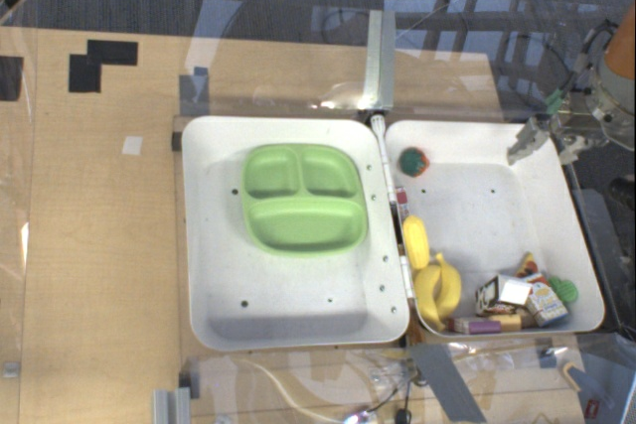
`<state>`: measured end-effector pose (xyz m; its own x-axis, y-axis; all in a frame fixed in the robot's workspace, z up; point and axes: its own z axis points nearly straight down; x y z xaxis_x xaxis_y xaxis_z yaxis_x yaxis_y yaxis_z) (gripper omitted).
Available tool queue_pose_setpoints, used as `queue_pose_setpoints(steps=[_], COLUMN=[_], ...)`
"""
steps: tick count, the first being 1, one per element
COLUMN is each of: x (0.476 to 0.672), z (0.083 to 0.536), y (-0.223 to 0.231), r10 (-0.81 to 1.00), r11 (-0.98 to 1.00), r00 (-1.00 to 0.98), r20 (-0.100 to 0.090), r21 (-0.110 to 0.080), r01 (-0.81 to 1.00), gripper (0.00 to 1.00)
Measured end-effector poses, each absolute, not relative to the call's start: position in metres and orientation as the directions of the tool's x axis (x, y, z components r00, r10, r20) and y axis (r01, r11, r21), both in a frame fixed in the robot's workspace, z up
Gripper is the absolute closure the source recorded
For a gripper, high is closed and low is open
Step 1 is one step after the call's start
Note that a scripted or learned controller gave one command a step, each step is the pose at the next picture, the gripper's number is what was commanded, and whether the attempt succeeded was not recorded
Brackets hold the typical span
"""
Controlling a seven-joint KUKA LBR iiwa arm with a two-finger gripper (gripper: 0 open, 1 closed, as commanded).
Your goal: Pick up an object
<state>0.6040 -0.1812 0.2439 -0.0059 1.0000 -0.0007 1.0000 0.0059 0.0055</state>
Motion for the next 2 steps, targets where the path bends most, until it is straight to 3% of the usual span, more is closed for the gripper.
queue_pose_setpoints(steps=[1, 2], x=[0.663, 0.639], z=[0.122, 0.089], y=[-0.139, -0.099], r10=[1.0, 0.997], r11=[0.027, 0.083], r00=[-0.027, -0.083], r20=[0.001, -0.002], r21=[0.002, 0.012], r01=[1.0, 0.996], gripper=[0.0, 0.0])
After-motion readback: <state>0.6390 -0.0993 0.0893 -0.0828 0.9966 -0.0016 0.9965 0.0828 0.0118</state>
